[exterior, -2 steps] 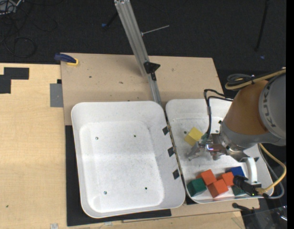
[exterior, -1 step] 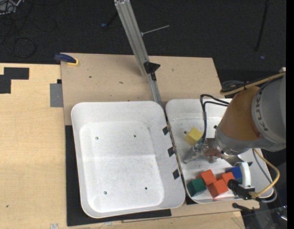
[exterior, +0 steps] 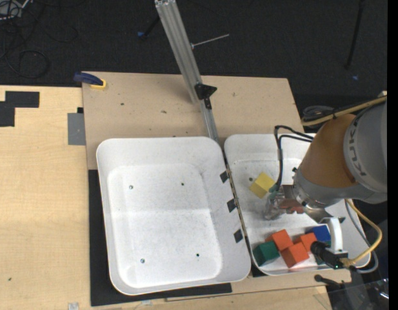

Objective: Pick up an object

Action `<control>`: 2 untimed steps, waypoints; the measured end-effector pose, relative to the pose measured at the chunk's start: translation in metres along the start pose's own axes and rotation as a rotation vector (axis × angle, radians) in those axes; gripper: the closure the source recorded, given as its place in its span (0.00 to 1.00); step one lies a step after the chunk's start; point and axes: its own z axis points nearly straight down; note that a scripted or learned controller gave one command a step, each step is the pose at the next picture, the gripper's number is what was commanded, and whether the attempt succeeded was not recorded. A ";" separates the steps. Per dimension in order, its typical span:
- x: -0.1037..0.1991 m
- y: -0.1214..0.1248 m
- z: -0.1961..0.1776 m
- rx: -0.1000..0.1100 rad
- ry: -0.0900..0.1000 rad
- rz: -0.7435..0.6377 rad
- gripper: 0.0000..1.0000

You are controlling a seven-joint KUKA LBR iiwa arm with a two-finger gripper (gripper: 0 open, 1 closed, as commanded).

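Yellow block (exterior: 262, 185) lies tilted, long axis diagonal; fingers (exterior: 273, 209) nearby, state unclear.

Our arm over the right bin

Our gripper (exterior: 274, 206) hangs low in the right bin (exterior: 247, 148), just beside the yellow block (exterior: 262, 185); orange blocks (exterior: 291, 247) and a green block (exterior: 266, 253) lie nearer the front.

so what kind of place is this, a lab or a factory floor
Most likely a robotics lab set up for grasping trials. A grey and orange arm reaches over two shallow white bins on a plywood bench, small coloured blocks lie in the right bin, and loose cables trail across the dark floor.
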 end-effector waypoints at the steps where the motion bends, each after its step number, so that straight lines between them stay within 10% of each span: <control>1: 0.003 -0.007 -0.046 -0.004 -0.003 -0.006 1.00; 2: -0.007 -0.004 -0.092 -0.006 -0.004 -0.009 1.00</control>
